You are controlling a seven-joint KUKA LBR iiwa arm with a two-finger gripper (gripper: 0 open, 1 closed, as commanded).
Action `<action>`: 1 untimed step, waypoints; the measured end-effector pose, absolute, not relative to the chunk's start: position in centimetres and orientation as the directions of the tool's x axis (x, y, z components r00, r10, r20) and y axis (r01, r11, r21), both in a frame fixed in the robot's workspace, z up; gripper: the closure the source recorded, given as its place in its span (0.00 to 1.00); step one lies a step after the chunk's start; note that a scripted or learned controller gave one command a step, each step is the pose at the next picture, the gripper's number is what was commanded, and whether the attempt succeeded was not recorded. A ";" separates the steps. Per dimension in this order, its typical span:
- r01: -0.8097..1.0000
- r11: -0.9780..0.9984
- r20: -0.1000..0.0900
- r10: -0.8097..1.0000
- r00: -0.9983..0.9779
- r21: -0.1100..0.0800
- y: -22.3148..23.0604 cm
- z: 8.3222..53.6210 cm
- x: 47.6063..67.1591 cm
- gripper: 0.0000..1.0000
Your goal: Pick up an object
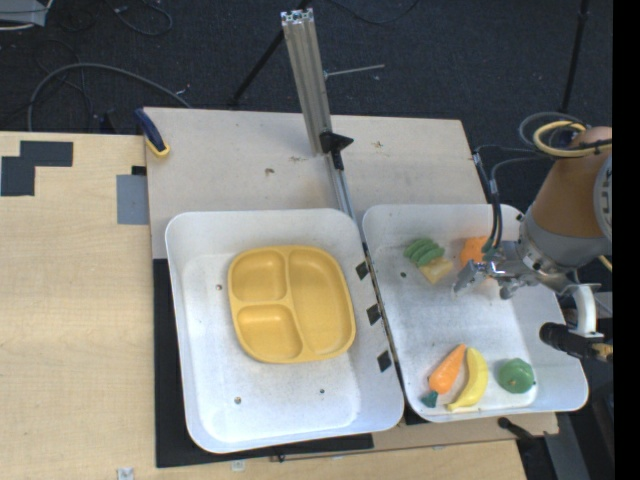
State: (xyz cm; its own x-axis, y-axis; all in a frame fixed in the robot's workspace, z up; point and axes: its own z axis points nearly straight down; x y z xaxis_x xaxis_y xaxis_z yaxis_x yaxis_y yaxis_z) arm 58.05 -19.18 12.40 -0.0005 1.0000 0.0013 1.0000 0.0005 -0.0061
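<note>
- Lying in the right white bin (545, 393), the small orange plastic carrot (447, 368) pointed up-right, its long axis diagonal.
- The gripper (489, 277) held nothing; finger opening: cannot tell.

Two shallow white bins sit side by side on a bench, seen from above at a slant, with the left bin (200, 408) holding a yellow divided tray (292, 302) near its centre. The right bin (440, 218) holds a green and yellow toy (427, 256) and an orange object (472, 249) near its upper edge, and along its lower edge a carrot (446, 369), a banana (471, 380) and a green round fruit (516, 375). From the right of the frame the grey arm (570, 203) reaches in, its gripper (488, 276) hanging just below the orange object, over bare bin floor.
</note>
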 end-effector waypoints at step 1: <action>1.000 -0.001 0.001 1.000 0.001 -0.005 -19.3 13.6 58.1 1.00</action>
